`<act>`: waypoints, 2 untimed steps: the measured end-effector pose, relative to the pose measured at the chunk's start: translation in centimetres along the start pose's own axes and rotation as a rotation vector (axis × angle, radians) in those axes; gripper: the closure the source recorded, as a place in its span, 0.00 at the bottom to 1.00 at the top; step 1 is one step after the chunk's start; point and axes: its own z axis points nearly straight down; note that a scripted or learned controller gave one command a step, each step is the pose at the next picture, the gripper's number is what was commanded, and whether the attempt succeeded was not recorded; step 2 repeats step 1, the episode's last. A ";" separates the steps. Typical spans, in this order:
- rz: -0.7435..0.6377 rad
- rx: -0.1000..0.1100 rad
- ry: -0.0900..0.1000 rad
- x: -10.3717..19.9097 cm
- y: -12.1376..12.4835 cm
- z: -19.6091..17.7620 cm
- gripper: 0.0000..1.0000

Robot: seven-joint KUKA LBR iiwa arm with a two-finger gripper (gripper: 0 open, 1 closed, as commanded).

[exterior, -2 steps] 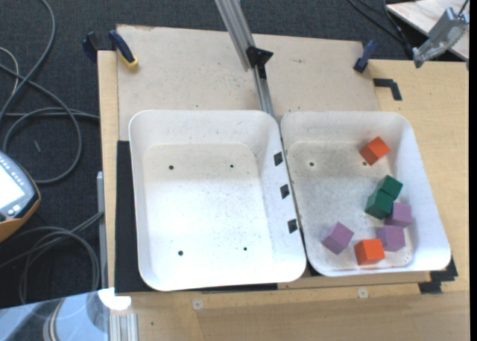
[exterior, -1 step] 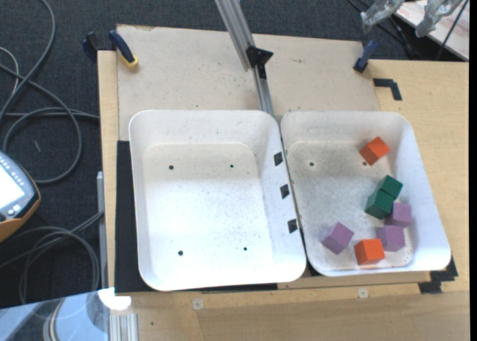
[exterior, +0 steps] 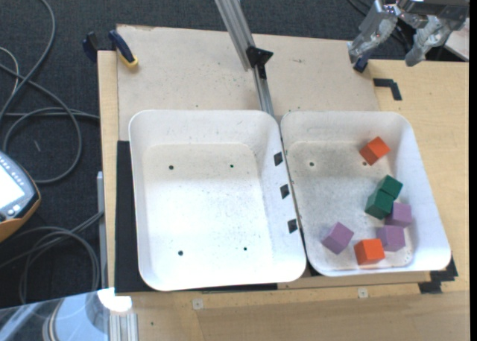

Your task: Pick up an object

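Note:
My gripper (exterior: 385, 52) hangs high at the top right, above the bench behind the right bin (exterior: 426, 183), its two fingers spread apart with nothing between them. In the right bin lie several blocks: an orange cube (exterior: 374, 150) near the far right, a green block (exterior: 384, 197) below it, purple blocks (exterior: 402, 214) (exterior: 392, 238) by the right wall, another purple cube (exterior: 338, 237) toward the front, and an orange cube (exterior: 369, 251) at the front edge. All blocks rest on the bin floor, well away from the gripper.
The left bin (exterior: 141, 183) stands beside the right one. A slanted metal rail (exterior: 237, 23) runs down to the gap between the bins. A blue and yellow clamp (exterior: 123, 48) sits at the bench's far left corner. Cables lie on the floor to the left.

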 end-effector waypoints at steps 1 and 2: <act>0.001 0.001 -0.001 2.2 -5.4 0.0 0.00; 0.001 0.001 -0.001 2.2 -5.4 0.0 0.00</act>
